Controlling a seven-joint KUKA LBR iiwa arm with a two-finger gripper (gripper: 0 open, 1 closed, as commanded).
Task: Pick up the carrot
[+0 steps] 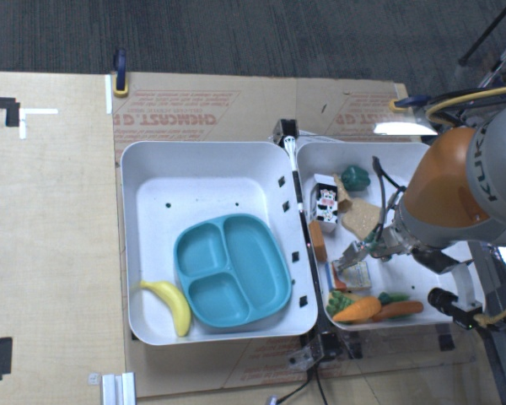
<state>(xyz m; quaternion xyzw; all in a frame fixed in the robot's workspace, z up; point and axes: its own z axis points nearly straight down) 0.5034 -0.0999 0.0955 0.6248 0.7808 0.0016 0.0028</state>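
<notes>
Cardboard sheeting covers my bench under the two white bins, with dark carpet beyond. From my seat I see the left bin (pixel 143 226) holding a teal divided plate (pixel 232 270) and a banana (pixel 173 304) by its near-left corner. The right bin (pixel 422 146) is the crowded one: the carrot (pixel 358 310) lies along its near wall, touching what looks like a second, redder carrot-like piece (pixel 401 309) on its right and green bits on its left. My arm (pixel 451 184) reaches in from the right, and the gripper (pixel 354 264) hangs just above and behind the carrot, over a pale wedge (pixel 363 218); I cannot tell whether its claw is apart or together, since the metal is a small blur here. Nothing is visibly held. My worry is the crowding: coming down from here, I judge the claw could strike the bin wall, or close on the redder piece or the greens instead. The carrot's tapered shape could also let it squirt out sideways.
</notes>
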